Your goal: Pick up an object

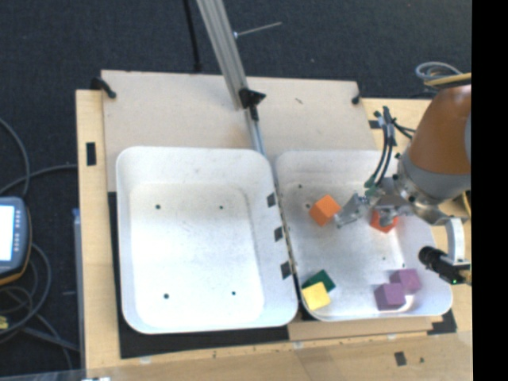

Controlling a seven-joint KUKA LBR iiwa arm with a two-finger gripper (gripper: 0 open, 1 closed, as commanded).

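Down low in the right bin (295, 177) now, with the gripper (367, 210) between two small blocks. Orange block (324, 210) just beside it on the left, red block (382, 221) just beside it on the right and partly hidden under the wrist. Cannot tell if open or shut from this slant, and nothing seen held. Looks like the reach-and-grab step, not the lift yet, and hard to say which of the two blocks is the pick. More choices near the front of the same bin: a yellow block (315, 296) touching a green block (321, 279) by the front left corner, and two purple blocks (397, 289) close together by the front right corner. Left bin (127, 213) sitting beside it, well apart from the arm. Next move, as a guess: line up right over one block, likely the red or the orange, go down around it, squeeze, then lift straight up. Needs care not to push the block away sideways.
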